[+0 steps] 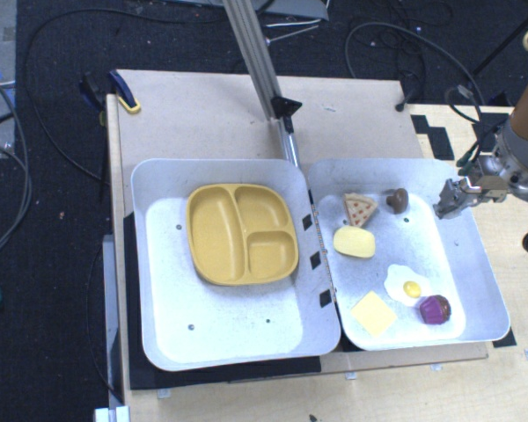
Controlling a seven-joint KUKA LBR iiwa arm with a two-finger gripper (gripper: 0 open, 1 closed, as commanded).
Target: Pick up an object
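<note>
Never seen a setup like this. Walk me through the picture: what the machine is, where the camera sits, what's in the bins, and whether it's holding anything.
The picture comes from one fixed camera above a bench, looking down at a slant. The machine is a robot arm reaching in from the right; its gripper, a two-finger claw, hangs over the right edge of the right bin. Nothing shows between its fingers, so it holds nothing.

Two shallow white bins sit side by side. The left bin holds a yellow divided plate. The right bin holds toy foods: a pizza slice, a small brown piece, a pale yellow lump, a fried egg, a yellow cheese square and a purple piece.

The job is to pick one up.
</note>
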